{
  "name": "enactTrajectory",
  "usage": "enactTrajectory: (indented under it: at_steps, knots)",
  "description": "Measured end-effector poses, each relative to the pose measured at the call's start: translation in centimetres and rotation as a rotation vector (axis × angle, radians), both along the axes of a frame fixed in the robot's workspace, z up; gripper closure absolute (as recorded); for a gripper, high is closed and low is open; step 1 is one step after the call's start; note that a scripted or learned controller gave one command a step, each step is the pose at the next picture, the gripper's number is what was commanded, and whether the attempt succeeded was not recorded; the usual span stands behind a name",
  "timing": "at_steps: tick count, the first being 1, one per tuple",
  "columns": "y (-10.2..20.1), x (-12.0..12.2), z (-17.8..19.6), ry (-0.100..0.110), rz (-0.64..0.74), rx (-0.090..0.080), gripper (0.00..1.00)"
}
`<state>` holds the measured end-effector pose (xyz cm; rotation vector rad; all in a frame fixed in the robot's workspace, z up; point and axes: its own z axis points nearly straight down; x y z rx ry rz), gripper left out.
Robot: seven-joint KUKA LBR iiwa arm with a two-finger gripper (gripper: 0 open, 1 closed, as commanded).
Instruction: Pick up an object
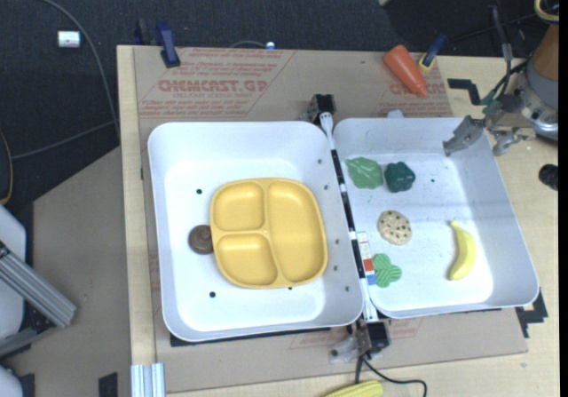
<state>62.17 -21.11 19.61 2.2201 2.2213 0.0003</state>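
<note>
A: End effector [468,135] hovers at the far right corner of the right bin [506,209]; whether it is wide or narrow cannot be told, and nothing shows in it.

B: What could it take?

A: A banana [461,251] lies nearest, by the right wall, apart from a cookie [394,227]. It looks light, smooth and curved, so gripping across its middle seems safest.

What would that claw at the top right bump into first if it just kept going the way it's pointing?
Probably the bare floor of the right bin. The gripper points down and leftward over its far corner; the dark green toy lies further along that line, though depth is hard to judge.
</note>
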Motion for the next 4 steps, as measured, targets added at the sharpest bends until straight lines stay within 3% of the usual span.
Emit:
enactTrajectory:
  at_steps: [1, 2, 3, 4]
  knots:
    - [-0.4, -7.7, -6.4, 0.004, -0.001, 0.001, 0.00]
    - [0.8, -12.0, -11.2, 0.002, -0.001, 0.001, 0.00]
    - [10.5, -7.3, -11.2, -0.001, 0.002, 0.001, 0.00]
    - [6.6, 0.1, -6.8, -0.001, 0.000, -0.001, 0.00]
